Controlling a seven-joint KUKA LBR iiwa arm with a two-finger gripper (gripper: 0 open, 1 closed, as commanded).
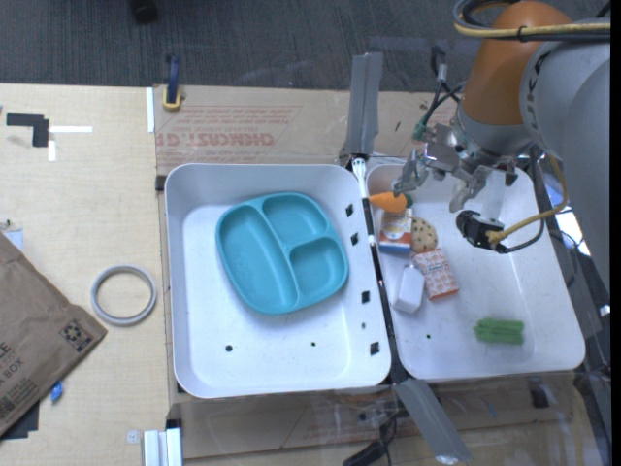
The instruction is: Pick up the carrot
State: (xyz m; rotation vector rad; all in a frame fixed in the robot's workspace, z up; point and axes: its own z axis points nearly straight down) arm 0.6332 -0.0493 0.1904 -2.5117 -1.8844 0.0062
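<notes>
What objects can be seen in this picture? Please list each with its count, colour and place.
Shallow plastic bins: 2, white, side by side on bench.
Divided plate: 1, teal, left bin.
Carrot: 1, orange, right bin, far left corner.
Round cookie: 1, tan, right bin.
Small packets: several, red and white, right bin.
Ridged green item: 1, right bin, near side.
Tape ring: 1, grey, bench left.
Gripper: 1, metal, above right bin.

Carrot [389, 202] lies in right bin [543, 357] beside gripper [408, 178].
</notes>
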